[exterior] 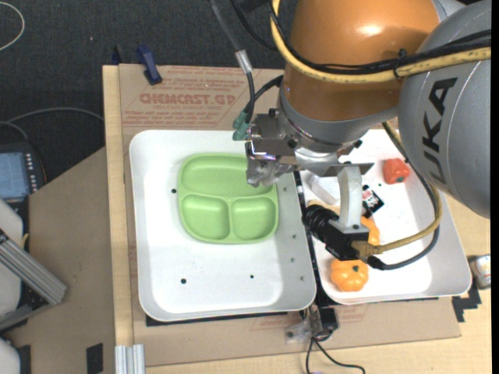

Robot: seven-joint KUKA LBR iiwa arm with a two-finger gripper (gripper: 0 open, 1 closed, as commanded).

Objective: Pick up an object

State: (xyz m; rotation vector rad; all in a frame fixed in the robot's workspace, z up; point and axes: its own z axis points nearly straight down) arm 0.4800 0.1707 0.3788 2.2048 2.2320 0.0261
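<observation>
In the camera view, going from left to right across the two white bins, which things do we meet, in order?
Green divided plate in the left bin → gripper at the plate's right rim → orange pumpkin-like toy in the right bin → red-orange piece.

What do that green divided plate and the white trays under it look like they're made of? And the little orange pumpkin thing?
Green divided plate: probably moulded plastic, matt, with soft rounded compartment ridges and even colour. White bins: likely thin formed plastic with a slight sheen and rolled rims; a few dark specks mark the left one's floor. Orange pumpkin toy: looks like smooth plastic or rubber, a bit glossy; I can't tell which.
</observation>
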